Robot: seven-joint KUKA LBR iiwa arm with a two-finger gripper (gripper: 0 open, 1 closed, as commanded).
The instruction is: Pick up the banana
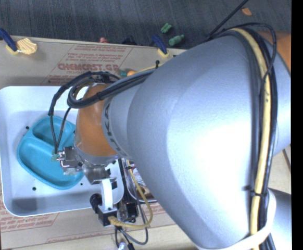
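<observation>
Brown cardboard [89, 61] lines the bench, dark carpet [63, 9] beyond it. One white bin [5, 139] shows at left, one blue bowl [37, 155] lying inside it. The grey arm [203, 139] (huge, close to the lens) covers the rest. Banana's spot and the gripper's state: cannot tell. Two blue clamps [7, 38] pin the cardboard's far edge.

A single camera is looking down at a slant from above the bench. The grey arm [203, 134] is reaching in from the right of the frame and sitting very close to the lens, covering the centre and right. The left white bin [5, 139] is showing at the left, with dark floor running along the top edge.
</observation>
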